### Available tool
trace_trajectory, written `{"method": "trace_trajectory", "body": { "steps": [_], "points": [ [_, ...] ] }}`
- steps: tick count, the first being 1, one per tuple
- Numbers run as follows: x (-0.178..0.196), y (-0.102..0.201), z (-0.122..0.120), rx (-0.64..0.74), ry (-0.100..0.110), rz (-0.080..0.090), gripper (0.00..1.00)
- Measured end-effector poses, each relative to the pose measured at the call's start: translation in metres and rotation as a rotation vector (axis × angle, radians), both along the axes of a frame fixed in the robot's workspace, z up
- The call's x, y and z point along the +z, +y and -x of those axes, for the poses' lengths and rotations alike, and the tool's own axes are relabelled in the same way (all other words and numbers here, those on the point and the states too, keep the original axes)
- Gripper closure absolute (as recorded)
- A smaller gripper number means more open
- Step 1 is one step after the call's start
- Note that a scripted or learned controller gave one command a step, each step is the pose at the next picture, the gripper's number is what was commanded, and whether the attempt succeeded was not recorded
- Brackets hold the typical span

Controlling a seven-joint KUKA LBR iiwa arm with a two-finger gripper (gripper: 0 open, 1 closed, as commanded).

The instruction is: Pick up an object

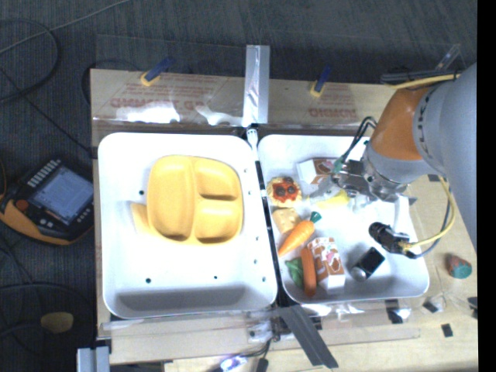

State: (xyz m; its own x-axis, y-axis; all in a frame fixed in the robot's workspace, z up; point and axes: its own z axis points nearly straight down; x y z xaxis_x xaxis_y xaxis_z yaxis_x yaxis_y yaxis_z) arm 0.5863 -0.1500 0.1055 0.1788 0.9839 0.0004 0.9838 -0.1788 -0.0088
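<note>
Clutter is the main hazard: in the right bin (418,285) the near items lie packed together, a small printed carton (327,263) touching a red sausage-shaped toy (308,271) and a glossy plastic carrot (296,237), with a dark blocky piece (367,262) just right of them. A descent here could nudge neighbours or pinch two at once. Farther back, the gripper (350,183) hangs over a yellow piece (333,200) beside a round orange-and-red toy (284,190); whether it is clenched or released I cannot tell. The left bin (116,285) holds a smooth yellow divided tray (194,198)
</note>
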Motion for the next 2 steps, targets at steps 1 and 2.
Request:
{"method": "trace_trajectory", "body": {
  "steps": [1, 2],
  "points": [
    [-0.0172, 0.0029, -0.0506, 0.128, 0.033, -0.005, 0.00],
    [-0.0104, 0.0030, -0.0468, 0.126, 0.050, -0.009, 1.00]
  ]
}}
